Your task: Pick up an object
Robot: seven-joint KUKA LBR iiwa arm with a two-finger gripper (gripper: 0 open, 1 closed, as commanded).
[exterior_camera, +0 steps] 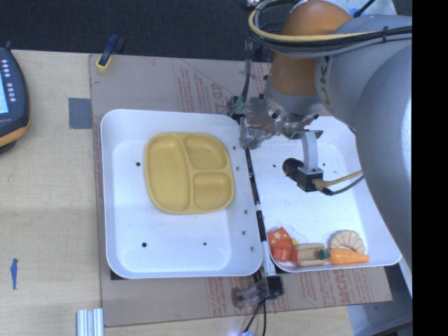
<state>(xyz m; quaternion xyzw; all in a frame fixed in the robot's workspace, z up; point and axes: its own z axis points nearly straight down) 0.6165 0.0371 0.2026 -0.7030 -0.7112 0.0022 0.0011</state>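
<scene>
Toy carrot (348, 257): orange, lying flat in the right bin (336, 152), in the near corner and up against the front rim. 3 more toy foods are bunched w/ it:
- pale croissant-like roll (348, 240), just behind the carrot and touching it
- tan block (306, 253), just left of the carrot, ends meeting
- red piece (281, 240) w/ pale marks, further left, by the rim next to the left bin

All 4 sit in one tight cluster.

Gripper (250, 133): hangs over the ridge where the 2 bins meet, at the far end, well apart from the food cluster. Spread or pressed together: can't tell, the wrist's bulk sits over it from this angle.

Arm (371, 82): grey w/ orange band (308, 33), comes in from the right and covers the far-right part of the right bin.

Left bin (119, 187): yellow plate (189, 172) lies flat in it, roughly mid-width, toward the far half. It has 3 compartments, 1 large on the left and 2 smaller on the right.

Surroundings: both bins rest on a brown cardboard sheet (175, 82) on the pale wood bench (49, 222). A black/orange handheld pendant (10, 96) is at the bench's left edge. A grey tape patch (79, 112) straddles the cardboard's left edge. A yellow-blue clip (105, 58) is at the sheet's far-left corner.
</scene>
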